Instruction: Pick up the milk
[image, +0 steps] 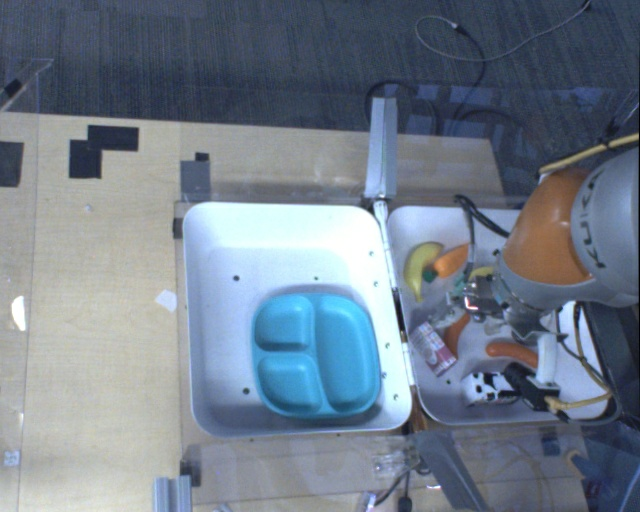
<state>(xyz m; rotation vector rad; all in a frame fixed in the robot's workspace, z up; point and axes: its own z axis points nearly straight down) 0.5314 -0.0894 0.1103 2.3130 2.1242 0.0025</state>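
In the right white bin, the arm's gripper hovers above the small black-and-white cow-patterned milk carton at lower right, its opening impossible to judge; descent and alignment seemingly come next.

Wooden bench bears two white bins.

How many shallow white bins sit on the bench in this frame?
2. The left shallow white bin holds a blue divided plastic plate. The right shallow white bin holds assorted small items and is partly covered by the grey arm, so more may be hidden there.
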